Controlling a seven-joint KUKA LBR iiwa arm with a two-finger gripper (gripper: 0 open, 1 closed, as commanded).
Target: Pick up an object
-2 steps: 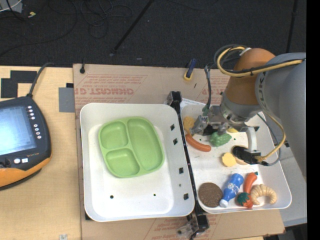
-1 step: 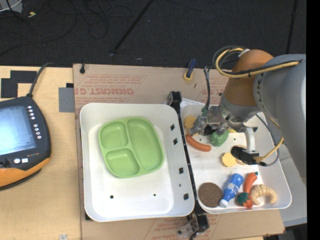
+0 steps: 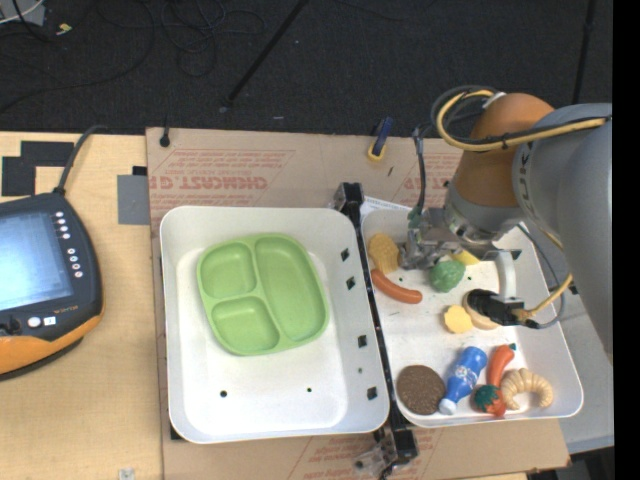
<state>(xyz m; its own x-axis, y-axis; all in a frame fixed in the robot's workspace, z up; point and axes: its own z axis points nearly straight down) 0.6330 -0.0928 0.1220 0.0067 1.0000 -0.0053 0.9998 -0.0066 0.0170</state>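
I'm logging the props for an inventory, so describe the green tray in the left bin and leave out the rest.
The green tray is a light green plate with rounded corners, seemingly matte plastic. Raised ridges divide it into three compartments: one long section along its right side and two smaller ones on its left. All three look bare. It lies flat, right side up, turned a little askew to the walls of the left bin, sitting toward that bin's upper middle. Only the bin floor touches it.
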